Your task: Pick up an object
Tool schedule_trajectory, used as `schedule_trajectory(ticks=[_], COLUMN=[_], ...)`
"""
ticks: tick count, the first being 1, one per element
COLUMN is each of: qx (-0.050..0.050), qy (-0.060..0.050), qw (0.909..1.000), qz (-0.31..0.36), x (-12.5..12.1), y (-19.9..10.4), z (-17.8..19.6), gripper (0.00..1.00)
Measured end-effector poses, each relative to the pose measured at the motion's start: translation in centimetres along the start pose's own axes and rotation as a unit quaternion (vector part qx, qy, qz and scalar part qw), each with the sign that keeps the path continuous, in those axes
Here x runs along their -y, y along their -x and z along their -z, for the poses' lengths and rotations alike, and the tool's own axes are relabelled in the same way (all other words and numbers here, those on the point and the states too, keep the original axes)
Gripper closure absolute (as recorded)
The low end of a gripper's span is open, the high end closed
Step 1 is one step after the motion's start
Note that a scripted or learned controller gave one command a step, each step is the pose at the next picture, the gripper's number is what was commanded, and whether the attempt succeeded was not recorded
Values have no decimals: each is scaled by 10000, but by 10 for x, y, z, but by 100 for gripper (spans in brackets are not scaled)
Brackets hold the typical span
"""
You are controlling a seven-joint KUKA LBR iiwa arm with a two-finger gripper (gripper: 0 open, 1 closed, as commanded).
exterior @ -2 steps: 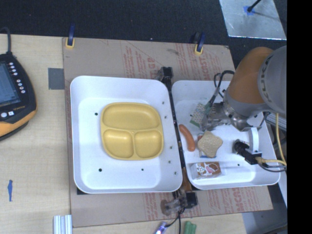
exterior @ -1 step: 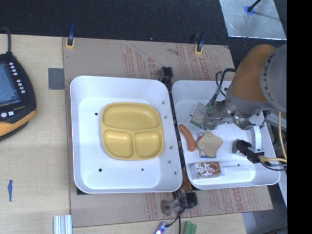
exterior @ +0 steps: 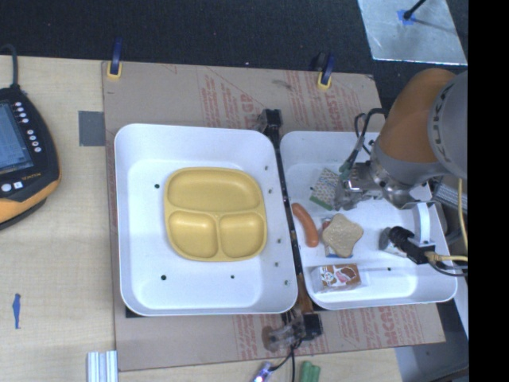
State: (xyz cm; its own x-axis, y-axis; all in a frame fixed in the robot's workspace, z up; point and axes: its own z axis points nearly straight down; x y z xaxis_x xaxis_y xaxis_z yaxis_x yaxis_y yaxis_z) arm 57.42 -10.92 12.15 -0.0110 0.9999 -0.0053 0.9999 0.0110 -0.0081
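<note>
Bread slice (exterior: 343, 235) lies mid right bin (exterior: 374, 293), sausage (exterior: 305, 224) at its nine o'clock; gripper (exterior: 355, 183) hovers at twelve o'clock, finger state impossible to tell.

The robot arm (exterior: 441, 126) is showing a big round orange band next to a smooth grey shell. Thin black cables (exterior: 364, 130) are looping beside the orange band.

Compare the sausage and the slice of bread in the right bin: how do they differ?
The sausage is long, thin and orange-red; the slice of bread is flat, broad and speckled tan. The sausage lies by the bin's left wall, and the slice of bread lies to its right, nearer the middle. Both lie in the right bin.
</note>
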Motion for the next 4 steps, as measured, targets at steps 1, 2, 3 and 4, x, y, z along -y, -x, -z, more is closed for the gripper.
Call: schedule_trajectory(ticks=[1, 2, 3, 4], qx=[2, -26, -30, -37], qy=[-2, 26, 24, 37], qw=[10000, 10000, 10000, 10000], qz=[5, -32, -23, -35], x=[0, -52, -52, -37], y=[0, 5, 5, -73], z=[0, -30, -19, 72], gripper=[0, 0, 100, 100])
